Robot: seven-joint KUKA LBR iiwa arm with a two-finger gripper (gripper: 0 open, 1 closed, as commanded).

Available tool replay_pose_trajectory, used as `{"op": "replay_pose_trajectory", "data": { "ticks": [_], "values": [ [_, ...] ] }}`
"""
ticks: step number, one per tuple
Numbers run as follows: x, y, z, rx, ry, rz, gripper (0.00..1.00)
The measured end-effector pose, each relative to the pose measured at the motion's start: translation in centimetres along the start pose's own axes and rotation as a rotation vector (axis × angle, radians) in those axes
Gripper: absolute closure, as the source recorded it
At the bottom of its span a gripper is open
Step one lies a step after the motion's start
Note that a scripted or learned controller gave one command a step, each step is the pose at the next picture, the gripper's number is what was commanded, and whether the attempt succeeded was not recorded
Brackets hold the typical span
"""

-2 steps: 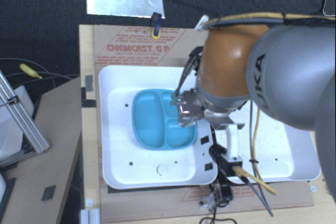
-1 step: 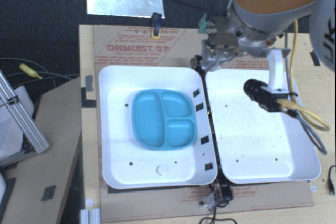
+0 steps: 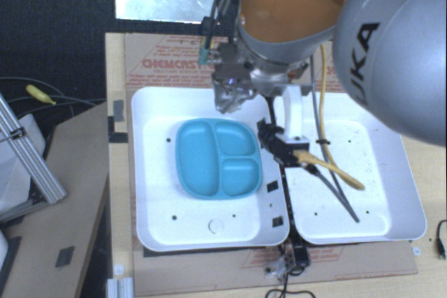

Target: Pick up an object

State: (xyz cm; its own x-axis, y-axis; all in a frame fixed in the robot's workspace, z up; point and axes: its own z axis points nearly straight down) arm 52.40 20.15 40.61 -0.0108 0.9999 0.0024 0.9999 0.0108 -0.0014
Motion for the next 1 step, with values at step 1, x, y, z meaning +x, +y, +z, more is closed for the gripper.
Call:
{"op": "replay_pose_trajectory", "data": {
  "ticks": [1],
  "values": [
    [-5.03, 2.14, -9.61, -0.014, 0.0, 0.014, 1.0]
  ]
}}
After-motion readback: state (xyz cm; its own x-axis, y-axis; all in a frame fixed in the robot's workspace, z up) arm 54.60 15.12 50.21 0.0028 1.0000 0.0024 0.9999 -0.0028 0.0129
